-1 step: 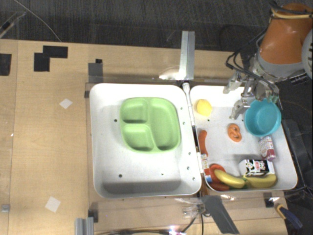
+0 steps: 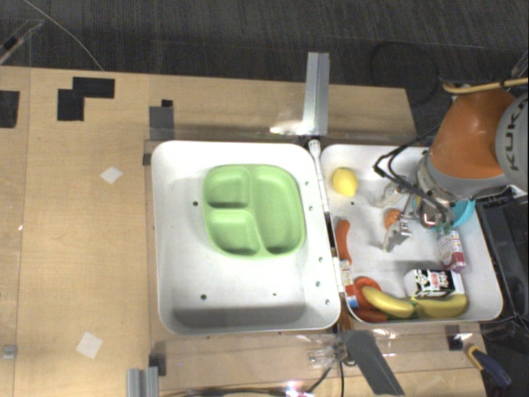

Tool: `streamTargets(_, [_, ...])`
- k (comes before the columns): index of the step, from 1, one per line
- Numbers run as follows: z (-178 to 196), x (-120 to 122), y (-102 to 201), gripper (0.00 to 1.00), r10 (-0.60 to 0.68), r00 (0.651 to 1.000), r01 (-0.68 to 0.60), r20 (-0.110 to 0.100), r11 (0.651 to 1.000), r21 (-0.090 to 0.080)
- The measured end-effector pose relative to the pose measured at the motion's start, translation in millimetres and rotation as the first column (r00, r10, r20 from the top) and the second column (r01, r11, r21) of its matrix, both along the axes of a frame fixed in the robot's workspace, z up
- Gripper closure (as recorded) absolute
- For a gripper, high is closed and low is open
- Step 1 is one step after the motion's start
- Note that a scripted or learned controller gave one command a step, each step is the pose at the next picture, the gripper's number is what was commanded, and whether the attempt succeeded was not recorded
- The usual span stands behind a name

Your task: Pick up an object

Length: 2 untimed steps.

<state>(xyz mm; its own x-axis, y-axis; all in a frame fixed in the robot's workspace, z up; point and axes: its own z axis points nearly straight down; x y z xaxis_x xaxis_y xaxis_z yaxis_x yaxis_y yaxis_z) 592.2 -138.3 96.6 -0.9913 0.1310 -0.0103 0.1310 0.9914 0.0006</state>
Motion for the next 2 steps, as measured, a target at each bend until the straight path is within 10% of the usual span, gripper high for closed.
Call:
streamTargets(1, [-7, -9, 49, 0.00, -0.233, 0.972, 0.233, 0.003, 0.972, 0.004])
streamTargets(2, [-6, -45, 55, 0.00, -0.160, 0.987, 0.160, 0.006, 0.987, 0.002])
